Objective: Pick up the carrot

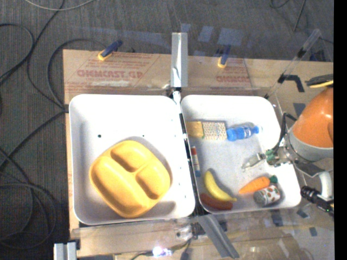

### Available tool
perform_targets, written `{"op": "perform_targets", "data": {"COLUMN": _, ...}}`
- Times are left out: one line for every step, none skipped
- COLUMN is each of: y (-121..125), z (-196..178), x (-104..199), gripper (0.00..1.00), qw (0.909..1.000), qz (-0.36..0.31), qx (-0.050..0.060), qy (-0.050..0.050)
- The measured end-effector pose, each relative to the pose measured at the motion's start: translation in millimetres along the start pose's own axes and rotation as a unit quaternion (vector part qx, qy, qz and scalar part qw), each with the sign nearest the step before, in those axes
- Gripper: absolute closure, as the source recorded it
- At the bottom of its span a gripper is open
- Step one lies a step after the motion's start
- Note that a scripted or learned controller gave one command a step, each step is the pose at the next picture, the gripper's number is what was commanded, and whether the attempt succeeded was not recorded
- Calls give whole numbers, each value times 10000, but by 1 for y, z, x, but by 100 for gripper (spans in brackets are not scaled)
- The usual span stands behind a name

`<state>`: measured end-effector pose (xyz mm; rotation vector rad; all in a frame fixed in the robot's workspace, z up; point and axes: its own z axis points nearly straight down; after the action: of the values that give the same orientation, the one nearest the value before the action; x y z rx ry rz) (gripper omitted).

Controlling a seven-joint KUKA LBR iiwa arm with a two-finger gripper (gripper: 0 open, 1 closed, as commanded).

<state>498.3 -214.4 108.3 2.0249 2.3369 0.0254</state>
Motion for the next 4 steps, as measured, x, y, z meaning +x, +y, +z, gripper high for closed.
{"op": "perform_targets", "data": {"y": -4, "z": -2, "x": -12, "gripper": 0, "qw": 9889, "qz": -1486, "qx": 29, "qy": 20}}
{"op": "perform_targets", "data": {"y": -13, "z": 17, "x": -3, "gripper": 0, "qw": 9364, "qz": -3502, "qx": 139, "qy": 177}}
{"op": "perform_targets", "data": {"y": -11, "z": 9, "x": 0, "gripper": 100, "qw": 9364, "qz": -3501, "qx": 123, "qy": 206}}
{"op": "perform_targets", "data": {"y": -11, "z": 9, "x": 0, "gripper": 0, "qw": 9364, "qz": -3501, "qx": 125, "qy": 207}}
